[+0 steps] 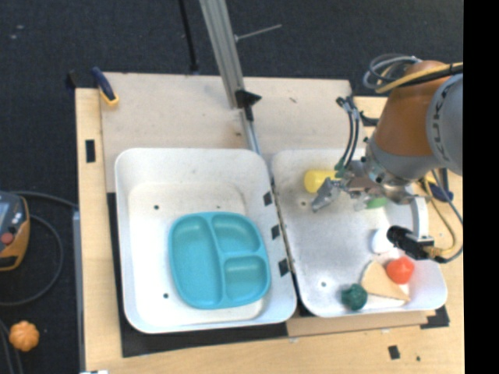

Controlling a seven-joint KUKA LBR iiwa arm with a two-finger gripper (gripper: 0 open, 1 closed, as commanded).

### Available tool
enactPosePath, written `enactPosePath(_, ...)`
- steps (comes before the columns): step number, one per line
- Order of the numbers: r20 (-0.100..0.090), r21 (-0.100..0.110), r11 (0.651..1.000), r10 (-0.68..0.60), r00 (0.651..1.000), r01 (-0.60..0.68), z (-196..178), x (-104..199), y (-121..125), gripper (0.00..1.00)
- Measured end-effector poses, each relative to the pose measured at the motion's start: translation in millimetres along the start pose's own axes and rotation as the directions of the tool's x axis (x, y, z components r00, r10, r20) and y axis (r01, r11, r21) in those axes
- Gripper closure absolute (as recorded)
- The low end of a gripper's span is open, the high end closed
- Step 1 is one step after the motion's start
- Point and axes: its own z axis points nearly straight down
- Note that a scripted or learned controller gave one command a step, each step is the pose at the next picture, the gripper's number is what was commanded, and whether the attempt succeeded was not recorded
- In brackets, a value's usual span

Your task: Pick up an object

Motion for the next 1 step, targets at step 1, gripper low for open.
enactPosePath(1,0.000,0.000,1.000,0.002,1.000,-0.002,43.8,0.7,4.6,0.00)
